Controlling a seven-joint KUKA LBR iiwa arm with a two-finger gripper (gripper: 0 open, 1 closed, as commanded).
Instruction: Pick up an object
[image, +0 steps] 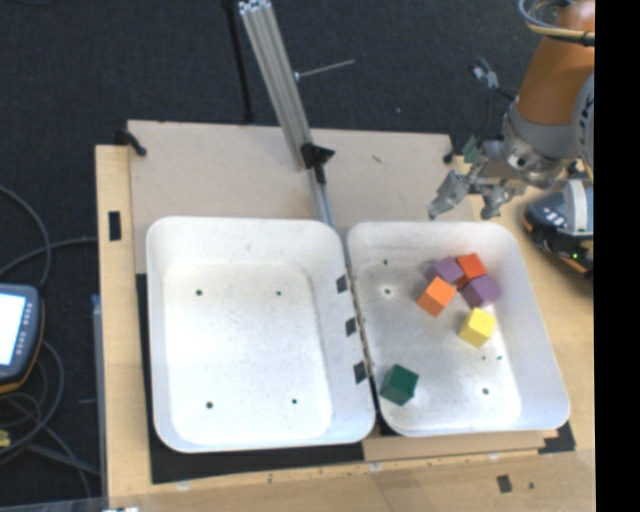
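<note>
The right bin (530, 400) holds several small cubes. Two purple cubes (445, 271) (482, 290), a red-orange cube (470, 267) and an orange cube (436, 296) cluster at its upper middle. A yellow cube (478, 326) lies just below them, and a dark green cube (399, 384) sits near the bin's lower left corner. My gripper (466, 203) hangs above the far rim of the right bin, apart from every cube. Its two fingers (443, 201) are spread open with nothing between them.
The left bin (170, 330) sits beside the right one. A slanted aluminium post (285, 95) rises from the bench behind the bins. A handheld screen (15, 335) and cables lie off the bench at left. A dark device (560, 222) sits at right.
</note>
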